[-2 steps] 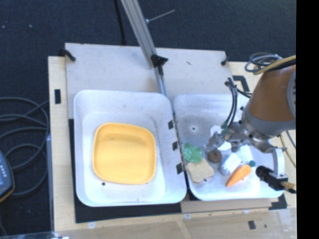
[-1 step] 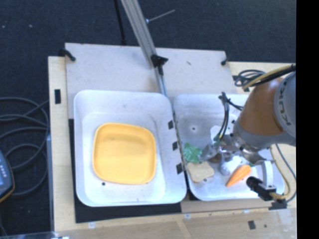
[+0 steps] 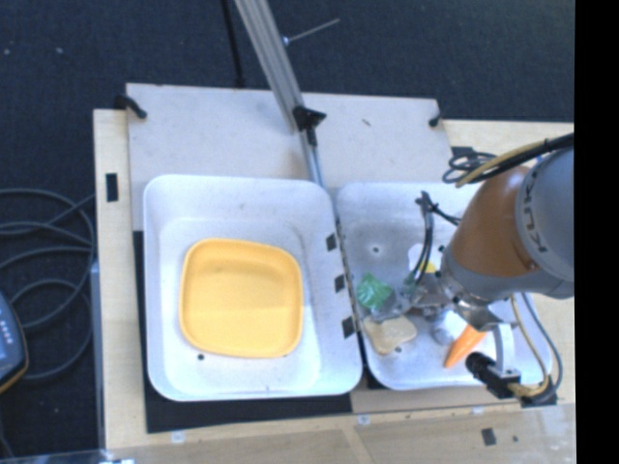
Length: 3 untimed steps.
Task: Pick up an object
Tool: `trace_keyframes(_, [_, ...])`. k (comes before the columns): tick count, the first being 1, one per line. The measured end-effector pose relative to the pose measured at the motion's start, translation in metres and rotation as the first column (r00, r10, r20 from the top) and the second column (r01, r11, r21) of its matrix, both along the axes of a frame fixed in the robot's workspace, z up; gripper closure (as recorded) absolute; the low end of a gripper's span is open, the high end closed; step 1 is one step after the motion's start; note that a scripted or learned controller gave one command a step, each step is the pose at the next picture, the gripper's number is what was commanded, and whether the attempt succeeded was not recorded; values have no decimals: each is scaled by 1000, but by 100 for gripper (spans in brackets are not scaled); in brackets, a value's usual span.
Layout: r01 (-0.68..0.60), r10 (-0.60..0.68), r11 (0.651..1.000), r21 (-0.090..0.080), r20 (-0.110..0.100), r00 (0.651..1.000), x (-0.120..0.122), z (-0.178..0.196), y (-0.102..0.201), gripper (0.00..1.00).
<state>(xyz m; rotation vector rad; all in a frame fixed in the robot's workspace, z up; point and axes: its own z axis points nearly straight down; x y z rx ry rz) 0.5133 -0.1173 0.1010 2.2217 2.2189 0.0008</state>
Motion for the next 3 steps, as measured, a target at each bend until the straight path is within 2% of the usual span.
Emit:
trace_keyframes(1, [0, 0, 1000, 1, 5, 1000, 2, 12, 1, 100])
trace_keyframes(3, [-1, 1, 1000, 0, 3, 1000, -7, 110, 4, 100])
